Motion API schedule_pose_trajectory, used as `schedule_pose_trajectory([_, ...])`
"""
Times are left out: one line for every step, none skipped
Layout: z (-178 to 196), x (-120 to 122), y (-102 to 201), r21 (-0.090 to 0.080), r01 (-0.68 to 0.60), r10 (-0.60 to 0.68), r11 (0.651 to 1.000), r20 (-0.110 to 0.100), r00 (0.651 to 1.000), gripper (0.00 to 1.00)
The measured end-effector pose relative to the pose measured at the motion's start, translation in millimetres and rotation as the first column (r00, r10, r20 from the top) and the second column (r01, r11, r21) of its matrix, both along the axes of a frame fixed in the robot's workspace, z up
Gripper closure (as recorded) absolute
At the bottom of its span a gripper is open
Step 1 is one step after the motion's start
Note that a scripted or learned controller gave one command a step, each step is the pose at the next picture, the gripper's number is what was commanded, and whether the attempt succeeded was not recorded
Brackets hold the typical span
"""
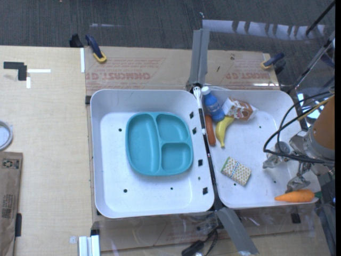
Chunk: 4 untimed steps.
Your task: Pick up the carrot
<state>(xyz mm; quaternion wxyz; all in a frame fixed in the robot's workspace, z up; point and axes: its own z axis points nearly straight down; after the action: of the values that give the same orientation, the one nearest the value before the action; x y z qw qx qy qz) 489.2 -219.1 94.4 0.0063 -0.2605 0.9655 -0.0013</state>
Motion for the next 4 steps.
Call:
schedule_pose_trajectory([15, -1, -1, 0.000, 0.001, -0.001, 1.000, -0.006, 1.000, 0.00])
schedule_pose_trajectory([0, 1, 1, -0.001, -0.183, 0.183, 0.983, 0.003, 0.983, 0.00])
schedule_pose_trajectory([0, 0, 10, -0.002, -0.256, 0.256, 0.967, -0.002, 0.967, 0.00])
schedule_pose_trajectory([9, 0, 12, 0.000, -0.252, 0.252, 0.968, 0.000, 0.968, 1.00])
